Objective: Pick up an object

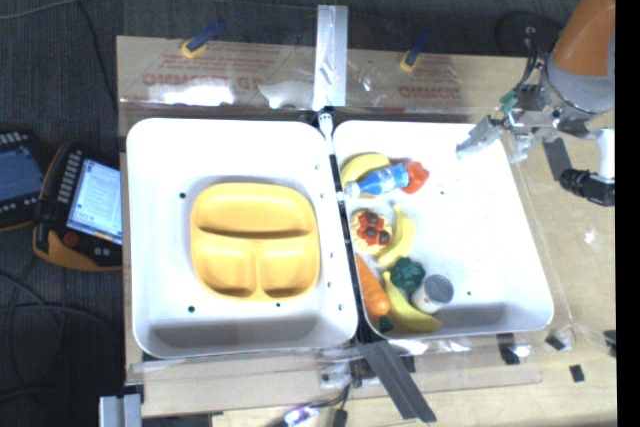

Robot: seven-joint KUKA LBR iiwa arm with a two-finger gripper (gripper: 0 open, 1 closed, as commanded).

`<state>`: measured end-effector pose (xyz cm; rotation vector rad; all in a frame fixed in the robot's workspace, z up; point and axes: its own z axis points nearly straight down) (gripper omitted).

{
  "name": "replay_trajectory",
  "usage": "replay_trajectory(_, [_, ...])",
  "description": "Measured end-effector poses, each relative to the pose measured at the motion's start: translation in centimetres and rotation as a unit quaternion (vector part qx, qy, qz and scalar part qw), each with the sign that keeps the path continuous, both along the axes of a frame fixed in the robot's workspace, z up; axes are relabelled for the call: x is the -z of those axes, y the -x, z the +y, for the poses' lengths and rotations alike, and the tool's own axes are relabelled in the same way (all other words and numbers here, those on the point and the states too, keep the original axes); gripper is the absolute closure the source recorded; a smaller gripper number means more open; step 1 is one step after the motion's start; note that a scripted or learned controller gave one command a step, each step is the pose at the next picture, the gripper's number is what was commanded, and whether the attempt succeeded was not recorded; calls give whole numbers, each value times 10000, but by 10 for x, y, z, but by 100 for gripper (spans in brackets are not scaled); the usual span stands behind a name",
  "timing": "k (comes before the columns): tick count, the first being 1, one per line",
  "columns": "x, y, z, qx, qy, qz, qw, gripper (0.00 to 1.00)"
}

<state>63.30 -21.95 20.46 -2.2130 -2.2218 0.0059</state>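
My pincer [487,137] hovers over the right bin [500,245], whether apart or together I cannot tell; approach step; next, descend toward the bottle [385,180].

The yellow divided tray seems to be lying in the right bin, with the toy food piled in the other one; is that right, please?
Not quite: the camera view shows the yellow divided tray in the left bin. The toy food is piled in the other one, the right bin.

Wooden bench [560,245] carries two white bins side by side: left bin [160,215], right bin [500,245], rims touching.
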Motion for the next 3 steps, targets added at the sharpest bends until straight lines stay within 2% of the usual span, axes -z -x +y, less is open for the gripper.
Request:
replay_trajectory(1, [114,-19,40,-555,20,-5,9985,0])
replay_trajectory(2, [115,19,102,-754,22,-70,9971,0])
replay_trajectory(3, [114,90,111,119,25,-100,9999,0])
